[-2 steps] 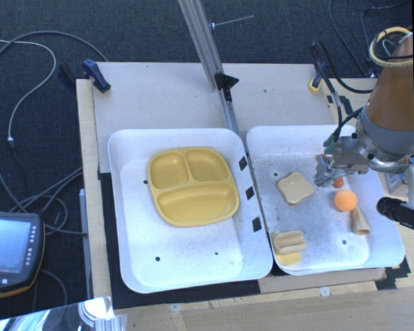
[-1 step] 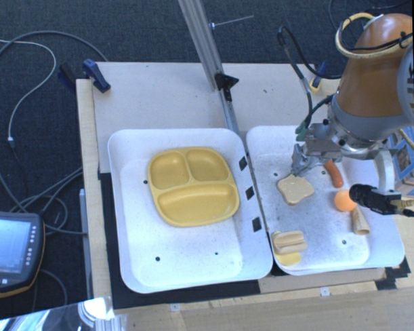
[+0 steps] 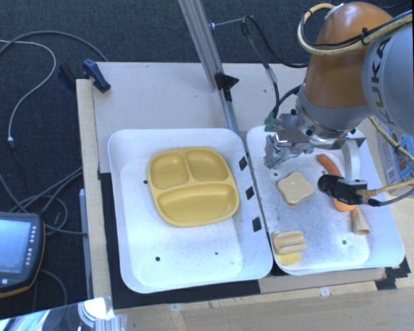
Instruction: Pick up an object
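Jaws' state I cannot tell: metal gripper above flat tan toast slice in speckled right bin.

You see the gripper above the upper left part of the right bin. Just below and to the right of the gripper, a bread slice lies on the bin floor. Further right of the gripper, a carrot-shaped piece lies near the bin's upper right area, with a cone-shaped piece below it. Well below the gripper, a stacked block piece rests at the bin's lower left corner. To the left of the gripper, the left bin sits beside the right bin and holds a divided tray in its upper middle.
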Robot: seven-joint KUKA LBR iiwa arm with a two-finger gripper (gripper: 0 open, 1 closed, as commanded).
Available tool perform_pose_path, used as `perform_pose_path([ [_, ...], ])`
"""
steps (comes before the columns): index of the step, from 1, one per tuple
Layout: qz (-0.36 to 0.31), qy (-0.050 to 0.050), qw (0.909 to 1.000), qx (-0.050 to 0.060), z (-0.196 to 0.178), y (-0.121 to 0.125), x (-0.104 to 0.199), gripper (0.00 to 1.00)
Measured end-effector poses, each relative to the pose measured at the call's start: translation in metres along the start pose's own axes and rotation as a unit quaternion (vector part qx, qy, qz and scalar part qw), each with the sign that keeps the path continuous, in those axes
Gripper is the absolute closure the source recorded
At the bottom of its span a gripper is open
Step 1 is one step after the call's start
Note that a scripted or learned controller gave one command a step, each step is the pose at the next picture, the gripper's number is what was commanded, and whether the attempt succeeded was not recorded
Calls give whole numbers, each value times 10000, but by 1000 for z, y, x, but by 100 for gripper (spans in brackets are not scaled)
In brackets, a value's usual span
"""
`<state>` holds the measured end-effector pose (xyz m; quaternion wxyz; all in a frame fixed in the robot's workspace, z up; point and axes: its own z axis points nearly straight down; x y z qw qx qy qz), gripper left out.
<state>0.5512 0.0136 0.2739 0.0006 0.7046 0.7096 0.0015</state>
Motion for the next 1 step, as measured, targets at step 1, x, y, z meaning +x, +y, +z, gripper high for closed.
perform_pose_path([
  [1,3,-1,10000,1,17,31,51,100],
])
